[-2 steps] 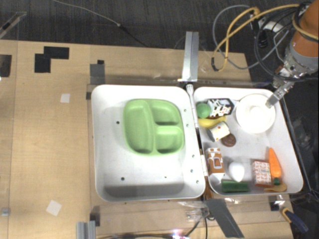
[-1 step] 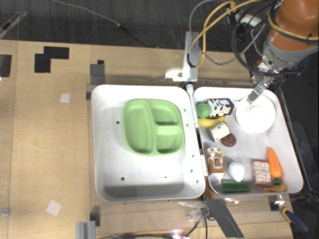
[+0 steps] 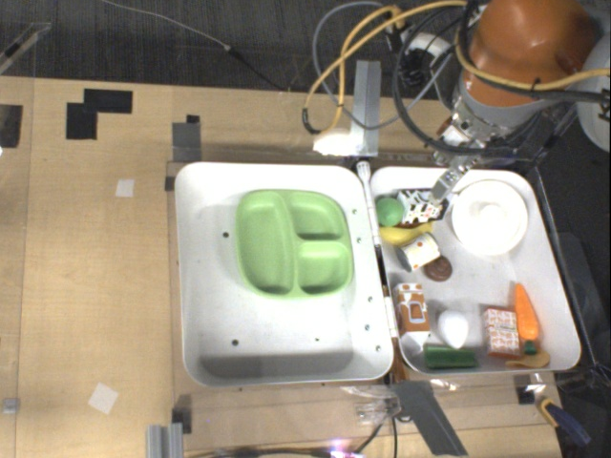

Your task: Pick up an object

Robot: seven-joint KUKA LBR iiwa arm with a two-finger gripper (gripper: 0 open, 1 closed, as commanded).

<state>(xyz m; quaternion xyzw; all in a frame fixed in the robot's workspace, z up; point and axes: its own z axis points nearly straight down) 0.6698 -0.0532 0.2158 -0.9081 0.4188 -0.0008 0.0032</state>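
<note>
The grey arm with its orange band [image 3: 527,29] comes in over the far right corner of the bench, and its two-finger gripper [image 3: 447,181] hangs above the far edge of the right-hand shallow white bin [image 3: 563,299]. Whether anything sits between the tips, or how wide they stand, cannot be told from this slant.

Just beside the gripper tip, toward the left bin, lies a small black-and-white patterned object [image 3: 416,204], touching or nearly touching it. Next to that are a green ball [image 3: 389,210] against the bin's left wall and a yellow banana-shaped piece [image 3: 403,234] just below. A round white plate [image 3: 490,216] lies on the gripper's other side, near the far right corner.

Further toward the near edge are a brown round piece [image 3: 438,269], a brown-and-white box [image 3: 412,307], a white egg-shaped object [image 3: 453,329], a dark green bar [image 3: 450,357], a patterned red-and-white block [image 3: 500,331] and an orange carrot-shaped piece [image 3: 527,313].

The left white bin [image 3: 205,256] holds a light green divided tray [image 3: 293,241], well apart from the gripper.
</note>
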